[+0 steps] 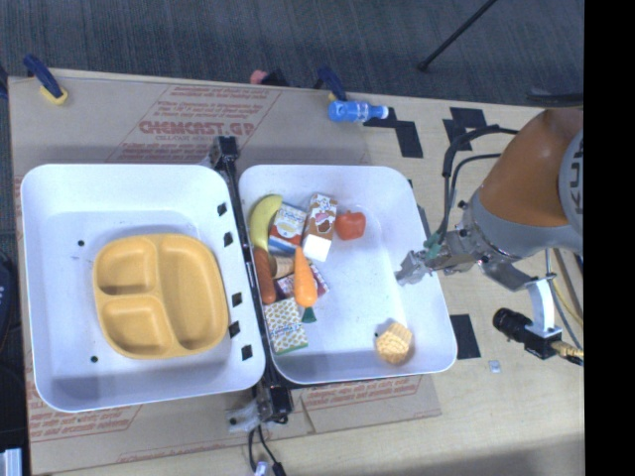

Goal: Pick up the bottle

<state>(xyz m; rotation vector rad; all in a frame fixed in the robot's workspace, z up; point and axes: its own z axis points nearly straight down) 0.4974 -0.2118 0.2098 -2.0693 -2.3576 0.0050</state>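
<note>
A small brown bottle (319, 220) with a white cap lies in the right bin (397, 181), near its back, between a small carton (288, 223) and a red tomato (349, 225). My gripper (410, 266) hangs over the right bin's right edge, roughly a third of the bin's width to the right of the bottle and a little nearer the front. Nothing shows in it. The grey arm with its orange band (526, 181) reaches in from the right behind it.
The right bin also holds a banana (262, 220), a carrot (305, 279), a sausage (265, 274), a cracker packet (285, 325) and a corn piece (394, 342). A yellow divided plate (159, 294) lies in the left bin (40, 266). A blue object (349, 112) rests on the bench behind the bins.
</note>
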